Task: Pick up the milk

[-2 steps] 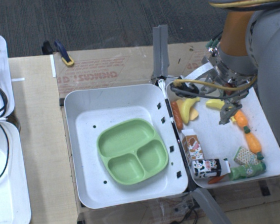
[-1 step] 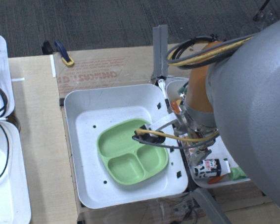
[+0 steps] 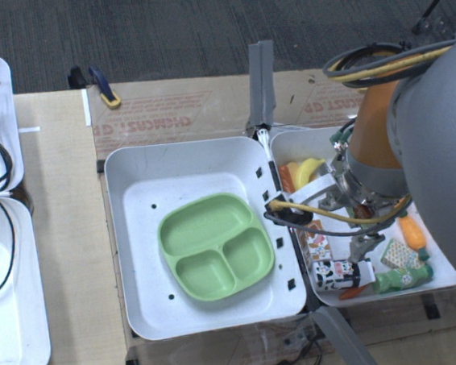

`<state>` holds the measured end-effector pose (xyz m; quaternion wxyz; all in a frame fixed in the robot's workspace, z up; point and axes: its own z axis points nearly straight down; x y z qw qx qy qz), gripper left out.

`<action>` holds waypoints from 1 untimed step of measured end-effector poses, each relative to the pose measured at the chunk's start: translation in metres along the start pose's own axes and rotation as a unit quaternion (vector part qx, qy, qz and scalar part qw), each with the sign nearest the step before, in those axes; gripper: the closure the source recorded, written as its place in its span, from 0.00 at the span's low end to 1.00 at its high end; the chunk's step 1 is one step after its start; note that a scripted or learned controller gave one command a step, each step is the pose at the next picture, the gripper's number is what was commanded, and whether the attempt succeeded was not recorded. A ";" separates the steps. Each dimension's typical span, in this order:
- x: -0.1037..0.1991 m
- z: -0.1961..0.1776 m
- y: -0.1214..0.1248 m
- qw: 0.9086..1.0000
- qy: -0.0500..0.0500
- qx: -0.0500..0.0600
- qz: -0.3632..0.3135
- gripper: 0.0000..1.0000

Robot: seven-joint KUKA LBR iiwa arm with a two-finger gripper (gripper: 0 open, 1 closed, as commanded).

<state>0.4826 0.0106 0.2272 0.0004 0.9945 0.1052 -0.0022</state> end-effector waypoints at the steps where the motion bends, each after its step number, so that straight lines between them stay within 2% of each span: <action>1: 0.070 0.055 -0.089 1.000 0.000 0.000 -0.019 0.00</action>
